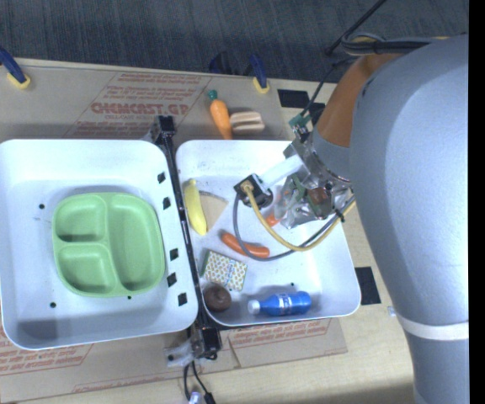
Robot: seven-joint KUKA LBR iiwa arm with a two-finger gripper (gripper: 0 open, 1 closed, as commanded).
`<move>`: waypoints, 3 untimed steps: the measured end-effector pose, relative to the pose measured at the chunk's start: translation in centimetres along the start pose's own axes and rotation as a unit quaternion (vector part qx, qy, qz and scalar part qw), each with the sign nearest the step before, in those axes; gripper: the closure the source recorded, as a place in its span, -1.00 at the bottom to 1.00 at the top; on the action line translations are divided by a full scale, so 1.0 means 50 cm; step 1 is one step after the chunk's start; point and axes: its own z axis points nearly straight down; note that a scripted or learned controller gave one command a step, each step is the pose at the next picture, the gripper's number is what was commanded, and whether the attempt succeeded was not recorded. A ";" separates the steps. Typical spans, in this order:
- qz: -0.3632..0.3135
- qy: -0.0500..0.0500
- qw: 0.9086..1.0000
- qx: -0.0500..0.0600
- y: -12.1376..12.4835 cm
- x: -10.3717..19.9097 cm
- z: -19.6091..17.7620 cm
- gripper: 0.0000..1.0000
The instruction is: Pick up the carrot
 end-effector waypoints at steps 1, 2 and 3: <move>0.032 0.001 0.999 -0.002 -0.069 0.038 -0.262 1.00; -0.003 -0.001 1.000 0.000 -0.127 -0.095 -0.013 1.00; -0.004 0.001 1.000 -0.002 -0.213 -0.079 -0.179 1.00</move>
